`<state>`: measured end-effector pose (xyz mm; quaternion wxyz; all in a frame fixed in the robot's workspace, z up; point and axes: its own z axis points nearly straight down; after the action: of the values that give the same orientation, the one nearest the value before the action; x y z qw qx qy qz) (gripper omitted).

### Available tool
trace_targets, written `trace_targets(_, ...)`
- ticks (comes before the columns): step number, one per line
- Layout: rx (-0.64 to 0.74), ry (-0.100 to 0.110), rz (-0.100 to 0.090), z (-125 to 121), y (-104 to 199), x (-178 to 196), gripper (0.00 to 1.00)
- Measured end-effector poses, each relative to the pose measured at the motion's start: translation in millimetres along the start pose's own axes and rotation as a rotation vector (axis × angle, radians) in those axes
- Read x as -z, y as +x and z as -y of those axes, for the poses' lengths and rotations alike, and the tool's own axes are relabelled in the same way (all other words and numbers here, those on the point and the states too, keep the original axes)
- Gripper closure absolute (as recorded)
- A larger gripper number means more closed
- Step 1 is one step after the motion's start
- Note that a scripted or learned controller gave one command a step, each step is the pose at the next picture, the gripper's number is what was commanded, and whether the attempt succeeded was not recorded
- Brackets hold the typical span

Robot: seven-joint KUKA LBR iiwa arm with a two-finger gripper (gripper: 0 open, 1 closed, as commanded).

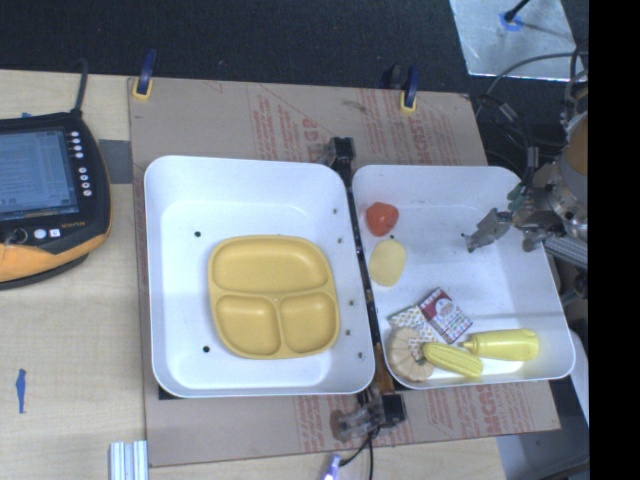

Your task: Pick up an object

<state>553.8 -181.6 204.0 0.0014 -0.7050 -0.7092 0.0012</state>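
2 white bins [170,268] are seen on the tabletop [60,348]; 1 yellow divided plate [272,295] in the left one. In the right bin, 1 corn cob [452,359] lies well apart from the pincer [482,235], nearer the camera. Pincer state: can't tell.

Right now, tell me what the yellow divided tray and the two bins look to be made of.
Yellow divided tray: likely moulded plastic, matte; one even colour, with soft rounded ridges between three compartments.
Left bin and right bin: probably thin formed plastic, smooth and slightly glossy; plain white, rounded corners, shallow curved walls. Coated metal cannot be ruled out.
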Motion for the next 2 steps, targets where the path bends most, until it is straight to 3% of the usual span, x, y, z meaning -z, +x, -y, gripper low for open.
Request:
trace_targets(1,0.001,0.001,0.002,-61,20,-80,0.0)
trace_targets(2,0.002,0.002,0.0,-78,72,-112,0.0)
